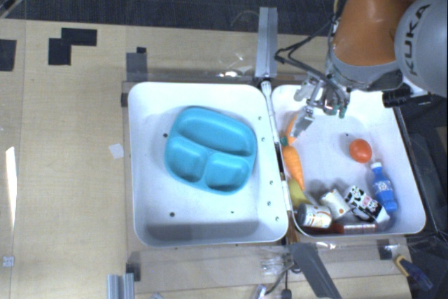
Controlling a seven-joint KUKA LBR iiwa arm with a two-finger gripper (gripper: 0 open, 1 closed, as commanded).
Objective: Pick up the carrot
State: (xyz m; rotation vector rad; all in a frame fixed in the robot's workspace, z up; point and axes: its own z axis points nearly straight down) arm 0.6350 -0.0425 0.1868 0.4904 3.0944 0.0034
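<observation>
Across the desk (pixel 70 171), the spread-fingered tool (pixel 313 108) is hovering above the carrot (pixel 292 162), risking scraping the bin wall (pixel 274 143).

The arm (pixel 392 31) comes in from the far right and slants down toward the left. Its orange band sits high at the right, with the grey body curving off beside it. Below the band the wrist narrows into the gripper (pixel 305 124), which hangs at the far left part of the right bin (pixel 409 171). One finger (pixel 302 124) shows, pointing down and to the left.
</observation>
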